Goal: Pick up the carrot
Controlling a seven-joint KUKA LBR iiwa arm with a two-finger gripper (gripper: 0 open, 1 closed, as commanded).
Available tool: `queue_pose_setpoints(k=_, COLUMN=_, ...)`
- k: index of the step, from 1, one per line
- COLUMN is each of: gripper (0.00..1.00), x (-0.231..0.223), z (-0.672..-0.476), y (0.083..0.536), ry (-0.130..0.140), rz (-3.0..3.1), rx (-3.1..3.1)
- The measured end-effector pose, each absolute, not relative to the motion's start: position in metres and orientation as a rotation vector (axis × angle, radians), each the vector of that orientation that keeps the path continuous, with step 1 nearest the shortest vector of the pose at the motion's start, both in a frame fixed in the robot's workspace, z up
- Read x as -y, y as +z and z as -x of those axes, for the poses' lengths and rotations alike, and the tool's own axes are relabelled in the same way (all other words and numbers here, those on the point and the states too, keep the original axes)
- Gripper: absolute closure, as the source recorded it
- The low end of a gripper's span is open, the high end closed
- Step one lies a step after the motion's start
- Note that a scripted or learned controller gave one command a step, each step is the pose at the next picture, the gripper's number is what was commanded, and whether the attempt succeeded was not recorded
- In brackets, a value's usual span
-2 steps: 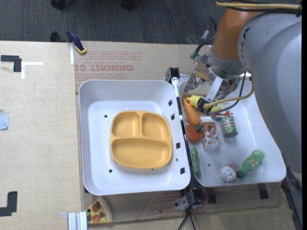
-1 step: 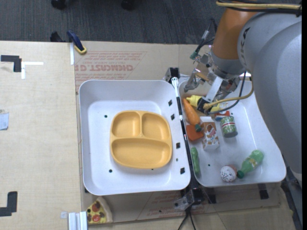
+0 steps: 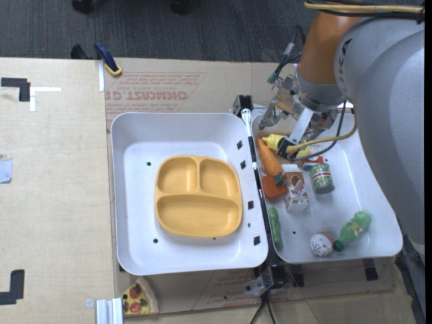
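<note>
Carrot [image 3: 268, 160] near gripper [image 3: 270, 117], on its camera-ward side. Likely light, stiff, smooth, tapered; grasp across thicker middle. Gripper released or clenched: cannot tell.

A robot lab: a grey arm [image 3: 378, 52] over a plywood worktop [image 3: 47, 181] with taped marks [image 3: 17, 88], cardboard [image 3: 155, 90] and a white bin [image 3: 121, 181] left of the jaws, chair castors [image 3: 82, 2] on carpet [image 3: 223, 19] beyond.
</note>
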State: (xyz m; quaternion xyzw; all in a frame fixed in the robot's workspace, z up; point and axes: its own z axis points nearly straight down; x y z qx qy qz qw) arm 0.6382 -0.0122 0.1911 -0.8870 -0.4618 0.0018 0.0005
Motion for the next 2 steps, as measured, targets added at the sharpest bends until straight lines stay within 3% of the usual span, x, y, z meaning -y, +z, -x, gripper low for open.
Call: queue_pose_setpoints(k=2, gripper=0.0, x=0.0122, z=-0.6382, y=0.1911, ry=0.006, rz=2.786, rx=1.45)
